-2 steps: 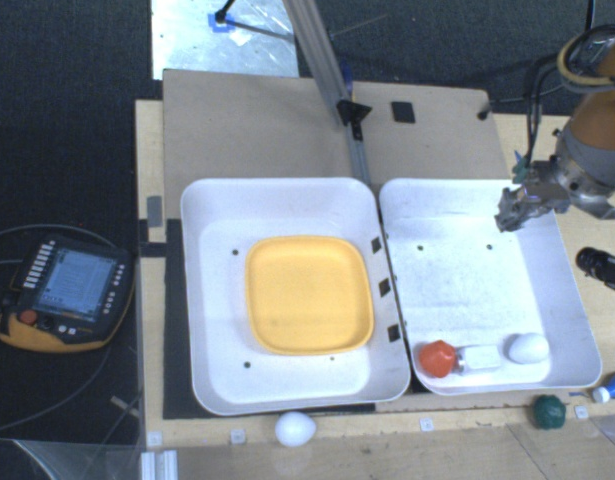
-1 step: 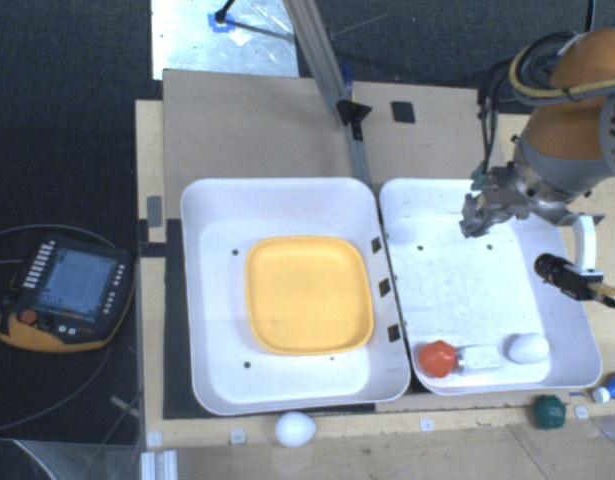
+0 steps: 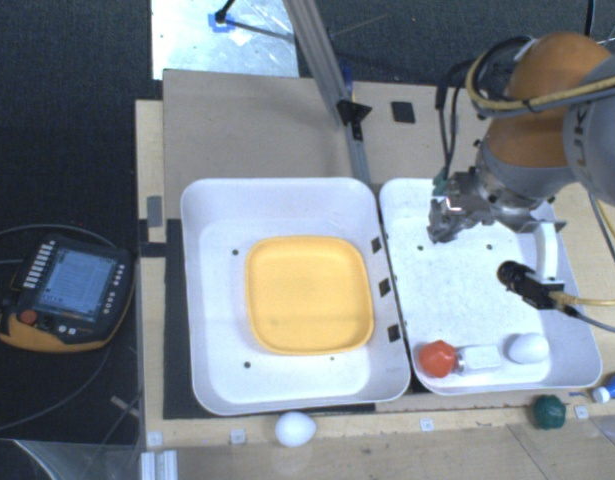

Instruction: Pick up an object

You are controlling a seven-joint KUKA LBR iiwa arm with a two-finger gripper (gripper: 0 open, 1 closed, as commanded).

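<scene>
In the camera view my gripper (image 3: 443,223) hangs over the back left part of the right bin (image 3: 487,273), with nothing seen between its fingers. Along that bin's front edge lie a red-orange ball (image 3: 437,358), a small white block (image 3: 480,357) and a white egg-shaped object (image 3: 528,348). They sit well in front of the gripper. A yellow square plate (image 3: 309,294) rests in the middle of the left bin (image 3: 212,268).
Outside the bins, a white egg (image 3: 295,429) lies on the bench in front of the left bin, and a dark green ball (image 3: 549,411) sits at the front right. A teach pendant (image 3: 65,296) rests at far left. A metal pole (image 3: 322,53) leans behind the bins.
</scene>
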